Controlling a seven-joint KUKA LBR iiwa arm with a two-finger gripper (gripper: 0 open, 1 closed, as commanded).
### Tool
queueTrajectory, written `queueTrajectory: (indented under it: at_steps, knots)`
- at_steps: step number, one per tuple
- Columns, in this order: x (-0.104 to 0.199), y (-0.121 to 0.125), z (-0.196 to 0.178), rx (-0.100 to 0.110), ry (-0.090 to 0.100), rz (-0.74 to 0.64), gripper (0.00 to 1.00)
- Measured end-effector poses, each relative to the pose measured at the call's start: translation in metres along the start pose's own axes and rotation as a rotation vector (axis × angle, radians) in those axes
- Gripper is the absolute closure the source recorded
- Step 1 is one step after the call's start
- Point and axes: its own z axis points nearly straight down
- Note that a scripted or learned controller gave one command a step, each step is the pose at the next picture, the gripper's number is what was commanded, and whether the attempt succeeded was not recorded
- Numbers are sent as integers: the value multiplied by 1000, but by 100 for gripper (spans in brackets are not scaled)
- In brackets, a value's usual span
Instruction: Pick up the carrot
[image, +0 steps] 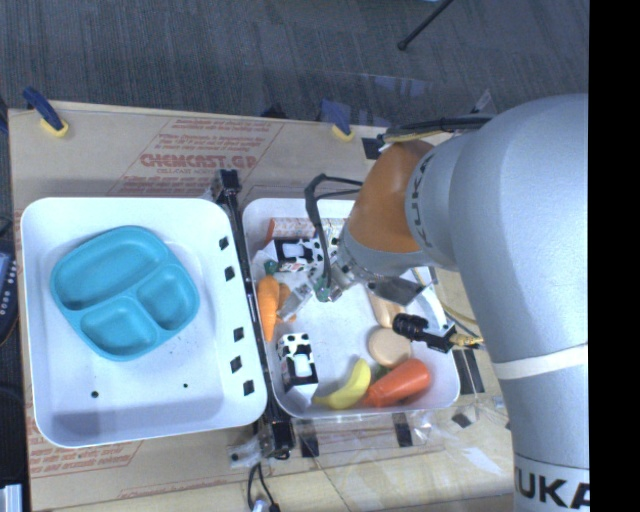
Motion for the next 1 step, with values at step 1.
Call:
queueTrajectory:
  at_steps: [1]
  knots:
    - [1, 2, -10, -1, 2, -9, 100]
